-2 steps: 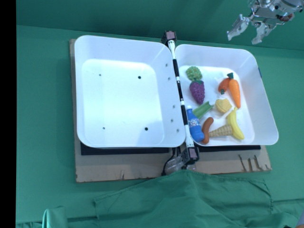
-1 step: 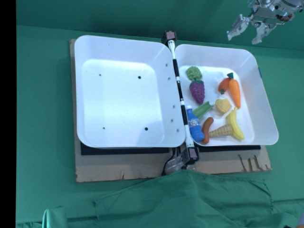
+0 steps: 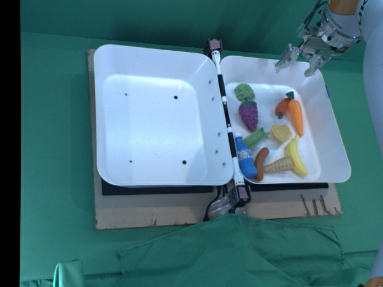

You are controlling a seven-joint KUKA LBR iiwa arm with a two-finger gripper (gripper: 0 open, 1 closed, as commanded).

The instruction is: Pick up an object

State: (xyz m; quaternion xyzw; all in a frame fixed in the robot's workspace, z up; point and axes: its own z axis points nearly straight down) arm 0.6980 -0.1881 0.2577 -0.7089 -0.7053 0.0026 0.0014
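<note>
Sitting far left of the pincer (image 3: 297, 62), one white bin (image 3: 119, 70) adjoins a second bin (image 3: 335, 160) of toy food: purple grapes (image 3: 248, 115), blue bottle (image 3: 244, 156), orange carrot (image 3: 295, 117), yellow banana (image 3: 296, 156), all below and left of it. Pincer hovers above that bin's upper rim, fingers spread wide, holding nothing.

- Single fixed camera above the bench, looking down at a slant.
- Far enough back to take in both white bins: left bin (image 3: 157, 115), right bin (image 3: 326, 121), side by side mid-frame.
- Green cloth (image 3: 119, 17) surrounds the bench on every side.
- Arm (image 3: 353, 5) enters from the upper right of the view.
</note>
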